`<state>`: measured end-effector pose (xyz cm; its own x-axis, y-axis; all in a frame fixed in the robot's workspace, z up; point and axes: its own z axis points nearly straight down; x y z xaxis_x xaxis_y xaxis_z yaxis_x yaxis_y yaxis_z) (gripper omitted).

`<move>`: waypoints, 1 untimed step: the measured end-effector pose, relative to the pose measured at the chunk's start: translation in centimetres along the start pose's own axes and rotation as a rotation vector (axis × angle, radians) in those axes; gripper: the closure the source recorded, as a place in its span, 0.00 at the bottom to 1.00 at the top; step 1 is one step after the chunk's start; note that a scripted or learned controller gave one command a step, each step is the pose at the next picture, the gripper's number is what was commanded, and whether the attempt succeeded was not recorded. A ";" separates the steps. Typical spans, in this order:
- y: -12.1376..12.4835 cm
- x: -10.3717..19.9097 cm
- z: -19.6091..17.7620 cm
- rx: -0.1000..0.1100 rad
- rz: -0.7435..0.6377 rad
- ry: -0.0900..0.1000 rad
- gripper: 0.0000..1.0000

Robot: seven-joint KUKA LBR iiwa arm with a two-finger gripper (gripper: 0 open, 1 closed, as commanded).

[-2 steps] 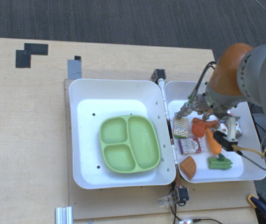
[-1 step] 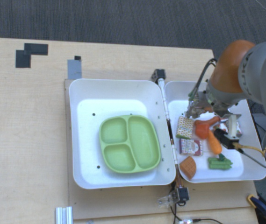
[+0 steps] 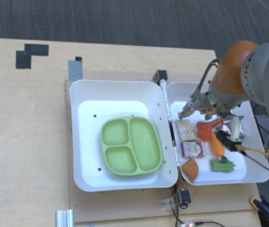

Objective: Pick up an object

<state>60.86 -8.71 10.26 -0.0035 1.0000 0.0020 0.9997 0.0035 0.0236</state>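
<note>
Seen from above, slantwise. Landmark: the right white bin (image 3: 252,174). Beside it on the left, a second white bin (image 3: 84,126) with a green three-part plate (image 3: 131,145) inside. Crowded within the right bin: patterned packet (image 3: 186,129), pink-bordered packet (image 3: 192,149) just below, brown wedge (image 3: 190,169) at the near edge, orange carrot-like piece (image 3: 217,145), red piece (image 3: 204,128) touching it, green piece (image 3: 222,165) near the front. Above the bin's far half, grey arm with orange band (image 3: 231,72); gripper (image 3: 198,107) low over the packets, finger spread impossible to tell, nothing seen held.
</note>
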 end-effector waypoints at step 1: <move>-10.1 -2.5 1.2 0.021 0.002 -0.003 0.00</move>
<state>50.84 -11.20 8.85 -0.0010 1.0000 -0.0006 1.0000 0.0010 0.0024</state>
